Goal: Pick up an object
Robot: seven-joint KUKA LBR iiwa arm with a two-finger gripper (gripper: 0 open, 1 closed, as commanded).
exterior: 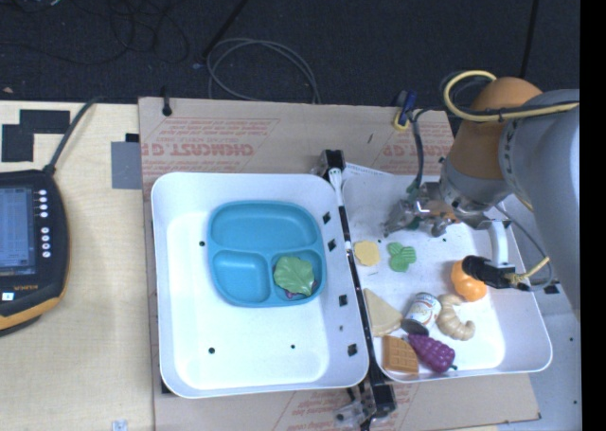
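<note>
Camera view: gripper (409, 215) poised just above green toy (401, 256), finger spread impossible to tell, likely to miss or nudge it aside.

Divided tray (248, 247) in left bin (180, 344); toy foods clustered in right bin (530, 349), gripper (417, 214) above them.

From my console I see the arm (544, 150) as a thick, smooth grey tube, with a rounded orange band (507, 98) just left of it. A yellow cable (461, 88) loops off the orange band's left edge. Below the band sits a darker grey wrist collar (473, 183), and beneath that a cluster of dark metal gripper (417, 214) parts.
</note>
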